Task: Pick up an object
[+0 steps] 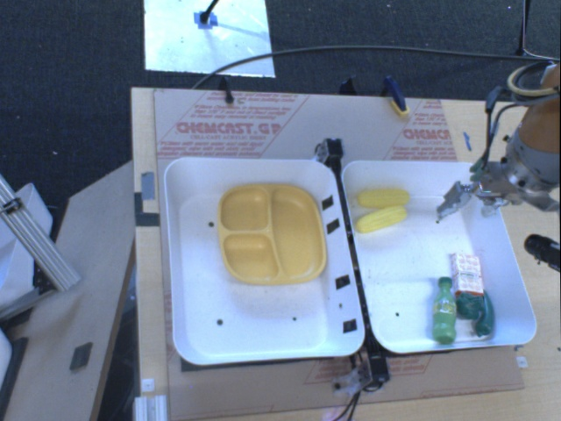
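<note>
Gripper [449, 202] above right bin [517, 261], beside corn cob [381, 220]; finger state unclear, nothing seen held; bottle [444, 310] well apart

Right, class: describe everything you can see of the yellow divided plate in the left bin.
The yellow divided plate looks like smooth, matte plastic, roughly square with rounded corners. Raised ridges split it into three compartments: two smaller ones on the left and one long one on the right. It lies flat, right side up, on the floor of the left bin, near the middle. Nothing rests on it.
</note>
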Available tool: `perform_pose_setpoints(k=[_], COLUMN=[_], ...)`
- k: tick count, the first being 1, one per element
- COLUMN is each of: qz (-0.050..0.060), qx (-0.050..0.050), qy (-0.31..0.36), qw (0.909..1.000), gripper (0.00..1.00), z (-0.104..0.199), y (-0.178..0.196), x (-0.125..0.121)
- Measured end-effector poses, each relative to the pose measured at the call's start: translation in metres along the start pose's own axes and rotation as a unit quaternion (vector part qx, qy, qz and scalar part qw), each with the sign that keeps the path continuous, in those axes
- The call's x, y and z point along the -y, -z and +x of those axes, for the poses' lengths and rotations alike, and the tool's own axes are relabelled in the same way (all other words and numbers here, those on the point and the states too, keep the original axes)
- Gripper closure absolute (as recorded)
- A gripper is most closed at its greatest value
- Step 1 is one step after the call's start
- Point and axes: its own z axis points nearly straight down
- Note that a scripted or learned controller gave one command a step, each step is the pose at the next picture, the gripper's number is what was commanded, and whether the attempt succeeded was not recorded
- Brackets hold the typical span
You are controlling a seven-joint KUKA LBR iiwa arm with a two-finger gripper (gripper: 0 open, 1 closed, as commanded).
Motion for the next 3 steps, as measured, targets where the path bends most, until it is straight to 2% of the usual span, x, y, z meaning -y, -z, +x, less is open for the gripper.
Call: perform_pose_setpoints(k=[1, 3], qz=[-0.006, -0.004], qx=[0.001, 0.001], qy=[0.001, 0.002], qw=[1.0000, 1.0000], gripper=[0.00, 0.00], z=[0.000, -0.003], y=[0.007, -0.113], x=[-0.003, -0.008])
